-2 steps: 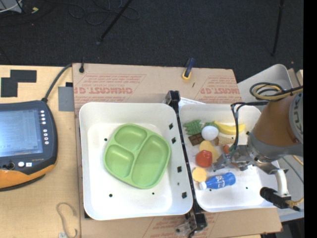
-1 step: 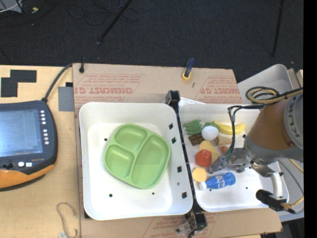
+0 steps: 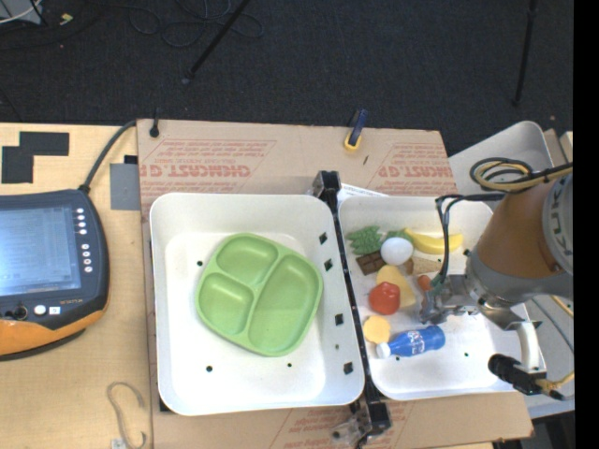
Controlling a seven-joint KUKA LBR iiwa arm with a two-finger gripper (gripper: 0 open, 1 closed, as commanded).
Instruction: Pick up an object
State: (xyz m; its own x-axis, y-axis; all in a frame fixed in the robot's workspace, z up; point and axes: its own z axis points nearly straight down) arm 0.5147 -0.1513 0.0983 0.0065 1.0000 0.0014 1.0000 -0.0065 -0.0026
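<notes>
The right bin (image 3: 449,372) holds several small items: a blue bottle (image 3: 416,341) lying on its side, a red tomato-like piece (image 3: 384,297), a white egg (image 3: 397,250), a banana (image 3: 435,242), a green leafy piece (image 3: 366,238), a brown piece (image 3: 371,262) and yellow pieces (image 3: 377,329). My gripper (image 3: 438,299) is low in this bin, just above and right of the blue bottle and right of the red piece. The wrist hides its fingertips. Nothing shows between them.
The left bin (image 3: 178,344) holds a green compartment plate (image 3: 259,293). A teach pendant (image 3: 47,265) lies on the bench at far left. A black clamp (image 3: 327,185) joins the bins at the back. Cables (image 3: 501,170) loop over the arm.
</notes>
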